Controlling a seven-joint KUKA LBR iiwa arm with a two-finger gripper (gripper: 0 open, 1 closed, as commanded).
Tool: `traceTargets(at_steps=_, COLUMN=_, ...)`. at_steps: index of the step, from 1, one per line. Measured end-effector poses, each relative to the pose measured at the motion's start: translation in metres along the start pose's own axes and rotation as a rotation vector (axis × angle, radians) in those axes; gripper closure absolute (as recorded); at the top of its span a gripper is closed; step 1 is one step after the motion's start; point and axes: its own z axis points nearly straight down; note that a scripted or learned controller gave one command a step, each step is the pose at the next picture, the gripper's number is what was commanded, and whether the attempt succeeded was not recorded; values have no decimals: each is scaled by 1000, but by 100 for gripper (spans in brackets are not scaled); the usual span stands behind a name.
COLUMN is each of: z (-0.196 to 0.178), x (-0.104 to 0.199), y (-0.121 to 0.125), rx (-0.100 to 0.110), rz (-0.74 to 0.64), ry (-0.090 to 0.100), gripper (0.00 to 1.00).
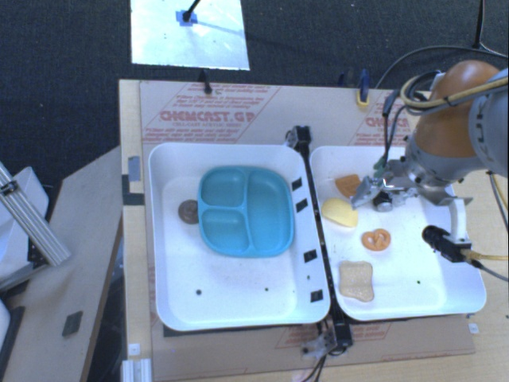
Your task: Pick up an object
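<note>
- The bench (199,106) carries 2 shallow white bins side by side.
- The left bin (171,293) holds a blue 3-compartment plate (242,211) and, touching the plate's left edge, a small round brownish disc (188,211).
- The right bin (457,297) holds 4 small food-like pieces: an orange wedge (347,185) at the far left, a pale yellow piece (340,212) just near of it, an orange pretzel (376,239) toward the middle, and a tan bread slice (357,281) at the near left.
- The pincer (374,189) sits low in the right bin, just right of the orange wedge and just far of the yellow piece. Whether it is spread or pressed together cannot be told; nothing is visibly between its tips.
- Judgement: the orange wedge and yellow piece are the closest candidates. Both look light, rigid and smooth, so likely slippery; a grip across the narrow width, centred, appears safest.
- Risk: the pieces lie near the bin's left wall, limiting approach room.
</note>
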Motion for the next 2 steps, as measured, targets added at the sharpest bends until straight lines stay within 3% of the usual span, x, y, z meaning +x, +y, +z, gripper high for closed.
traceTargets(at_steps=2, z=87, x=6, y=-3, rx=0, rz=5, ry=0, gripper=0)
